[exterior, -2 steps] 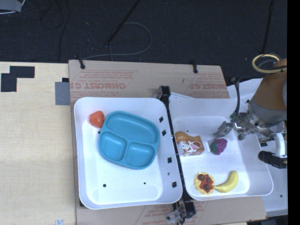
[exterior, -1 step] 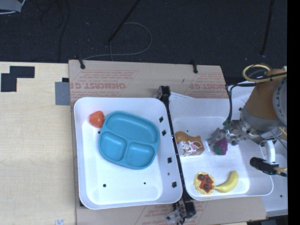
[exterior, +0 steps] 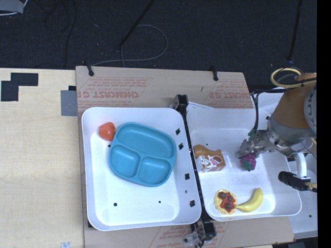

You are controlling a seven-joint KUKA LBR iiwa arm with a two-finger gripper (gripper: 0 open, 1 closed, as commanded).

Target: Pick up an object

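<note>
Left bin (exterior: 98, 211): an orange ball (exterior: 107, 131) lay by the left wall, touching a blue divided plate (exterior: 142, 154); open floor remained below the plate. Right bin (exterior: 289, 208): a snack packet (exterior: 209, 160) near the divider, a small pizza toy (exterior: 225, 201) and banana (exterior: 252, 201) by the near rim. My hand (exterior: 250, 153) hovered at a purple object (exterior: 249, 162); I cannot tell its grip.

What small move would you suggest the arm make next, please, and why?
Probably a short straight descent: the gripper sits right over the purple toy in the right bin, clear of the snack packet and the banana, so lowering further should bring it around the toy.
</note>
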